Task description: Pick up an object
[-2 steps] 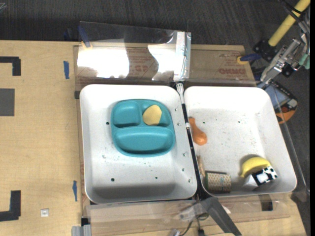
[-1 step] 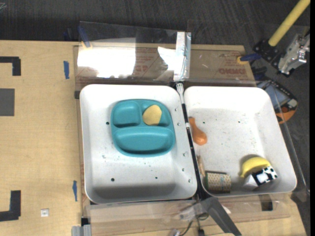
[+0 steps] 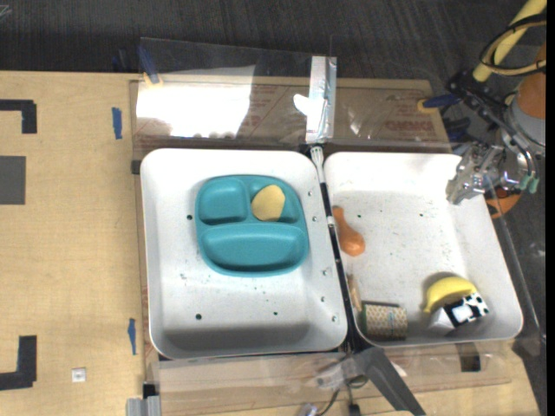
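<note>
Nothing picked up yet; task at start. Gripper (image 3: 475, 180) hangs over right bin (image 3: 434, 167) upper right edge, finger spread not discernible, nothing seen between. Candidates in right bin: carrot (image 3: 349, 232), banana (image 3: 448, 291), roll (image 3: 384, 318). Approach, grasp, lift all remain

Grey arm (image 3: 531, 120) with orange band, yellow and black cables looped above, silvery metal tool (image 3: 475, 178) with blurred detail
</note>
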You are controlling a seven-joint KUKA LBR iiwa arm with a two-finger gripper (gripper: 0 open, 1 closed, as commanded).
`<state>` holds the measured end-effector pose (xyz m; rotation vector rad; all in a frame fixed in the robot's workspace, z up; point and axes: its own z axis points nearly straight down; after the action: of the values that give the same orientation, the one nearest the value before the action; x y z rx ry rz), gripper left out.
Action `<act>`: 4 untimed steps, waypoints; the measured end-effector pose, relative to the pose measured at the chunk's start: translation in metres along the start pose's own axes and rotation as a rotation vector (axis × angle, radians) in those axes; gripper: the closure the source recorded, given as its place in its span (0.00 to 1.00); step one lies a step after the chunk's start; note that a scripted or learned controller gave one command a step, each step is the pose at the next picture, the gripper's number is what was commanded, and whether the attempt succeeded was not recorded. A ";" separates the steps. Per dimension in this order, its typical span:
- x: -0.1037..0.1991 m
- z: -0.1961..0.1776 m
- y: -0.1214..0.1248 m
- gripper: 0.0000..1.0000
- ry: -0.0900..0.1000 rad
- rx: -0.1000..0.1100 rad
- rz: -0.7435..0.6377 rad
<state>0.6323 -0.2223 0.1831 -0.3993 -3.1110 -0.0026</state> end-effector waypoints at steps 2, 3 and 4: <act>-0.016 -0.229 0.005 1.00 -0.018 0.004 -0.514; 0.035 -0.116 -0.009 1.00 -0.006 0.000 -0.661; 0.063 -0.119 -0.016 1.00 -0.010 0.003 -0.821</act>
<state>0.5675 -0.2225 0.3021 0.8775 -3.0219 0.0015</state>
